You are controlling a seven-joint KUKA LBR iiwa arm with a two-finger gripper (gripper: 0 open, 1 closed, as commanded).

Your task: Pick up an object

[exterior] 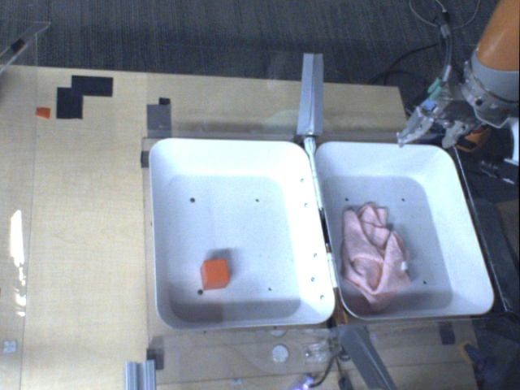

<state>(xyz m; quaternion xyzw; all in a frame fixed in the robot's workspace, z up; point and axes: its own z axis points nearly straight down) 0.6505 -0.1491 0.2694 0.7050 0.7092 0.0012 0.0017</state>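
Two white bins are seen side by side: the left bin [166, 218] and the right bin [455, 218]. One orange block [215, 274] is found in the left bin, near its front-left corner. One crumpled pink cloth [372, 255] lies in the right bin, twd its left-centre (close to the divider btwn bins). The bins are set on a light wooden bench [81, 234]; dark carpet [203, 15] is visible beyond it, and black cables at upper right. One gripper [424, 128] is held above the right bin's back-right rim, w/ nothing between its fingers; whether they are apart or together cannot be told. Neither object is touched.
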